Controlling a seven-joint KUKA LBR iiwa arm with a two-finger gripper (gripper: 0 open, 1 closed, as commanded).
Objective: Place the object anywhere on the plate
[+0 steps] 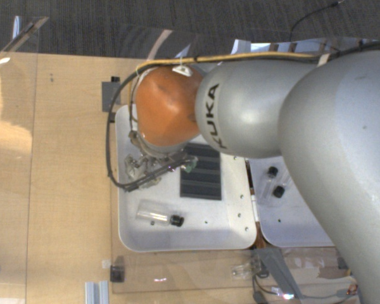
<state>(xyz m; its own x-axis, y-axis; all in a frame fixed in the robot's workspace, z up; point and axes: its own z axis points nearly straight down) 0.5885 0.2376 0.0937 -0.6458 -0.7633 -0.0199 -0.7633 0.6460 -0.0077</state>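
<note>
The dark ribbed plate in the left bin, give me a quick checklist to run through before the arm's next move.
1. Plate located: ok. The dark ribbed plate lies in the left bin, partly under the arm.
2. Object located: ok. A clear tube with a black cap lies on the bin floor, in front of the plate.
3. Object on plate: not ok. It sits apart from the plate.
4. Gripper position: ok. It hangs over the left bin, beside the plate.
5. Object held: cannot tell.
6. Right bin: two small dark items lie there, away from the plate.
</note>
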